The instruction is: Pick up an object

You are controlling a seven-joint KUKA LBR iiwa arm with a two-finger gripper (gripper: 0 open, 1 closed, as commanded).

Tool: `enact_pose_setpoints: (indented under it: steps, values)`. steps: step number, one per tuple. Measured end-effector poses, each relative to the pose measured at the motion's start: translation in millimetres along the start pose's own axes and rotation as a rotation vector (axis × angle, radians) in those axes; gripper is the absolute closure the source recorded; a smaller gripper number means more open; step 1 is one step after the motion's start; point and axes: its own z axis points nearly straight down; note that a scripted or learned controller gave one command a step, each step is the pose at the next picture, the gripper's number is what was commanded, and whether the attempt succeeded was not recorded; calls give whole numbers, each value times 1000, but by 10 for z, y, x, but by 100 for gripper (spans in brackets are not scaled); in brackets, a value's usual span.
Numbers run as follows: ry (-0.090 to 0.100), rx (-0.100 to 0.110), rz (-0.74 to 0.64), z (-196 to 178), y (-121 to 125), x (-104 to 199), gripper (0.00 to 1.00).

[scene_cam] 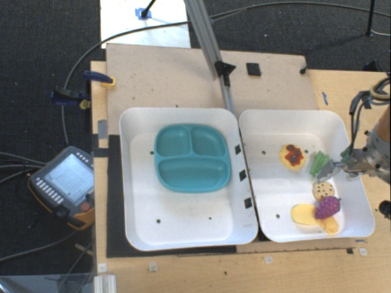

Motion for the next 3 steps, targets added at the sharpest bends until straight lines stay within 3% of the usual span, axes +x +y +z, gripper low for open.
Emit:
enact_pose_setpoints:
  steps: [1, 2, 3]
  values:
    - [1, 0, -1, 545, 70, 81, 0]
    - [-6, -14, -1, 917, 119, 62, 0]
    - [-11, -22, 1, 781, 143, 39, 100]
